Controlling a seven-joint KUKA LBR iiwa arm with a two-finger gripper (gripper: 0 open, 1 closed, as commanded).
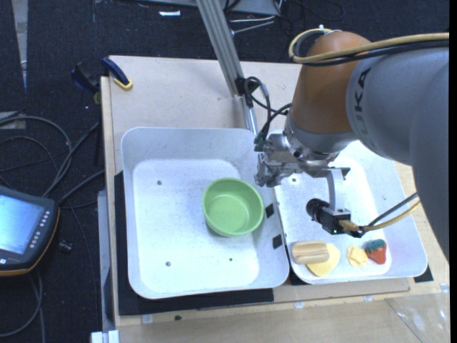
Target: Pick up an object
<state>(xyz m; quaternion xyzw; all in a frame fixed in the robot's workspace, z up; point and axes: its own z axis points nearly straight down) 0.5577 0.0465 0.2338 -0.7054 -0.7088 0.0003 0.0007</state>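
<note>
Dark carpet [50, 48] with loose cables surrounds the rig, and a lit screen pendant [21, 227] lies on it at the left edge. On the pale, matte wooden tabletop [178, 95] a slim metal bar [221, 34] slants in from the far side.

From my seat the arm [400, 98] is the biggest thing. It is smooth grey with a glossy orange band, and it comes in from the right over the bins.

Two shallow white bins with rounded corners sit side by side. The left bin [164, 227] has a speckled floor and holds one thing, a round green bowl [233, 206] of smooth plastic. The bowl stands upright with its mouth facing up, in the right half of that bin and near the shared wall.

The claw [273, 171] hangs over that shared wall, just beyond the bowl's far right rim. I see nothing gripped in it, and I cannot tell whether it is released or clenched.

The right bin [400, 241] holds its things along the near wall. A tan rounded block [310, 251] lies with its long axis running left to right. It rests on a flat yellow piece [325, 266] that sticks out at its near right corner. Just right of those is a small yellow chunk [356, 256]. Touching or almost touching that chunk is a red toy strawberry [376, 251], its green cap turned toward the far side.
</note>
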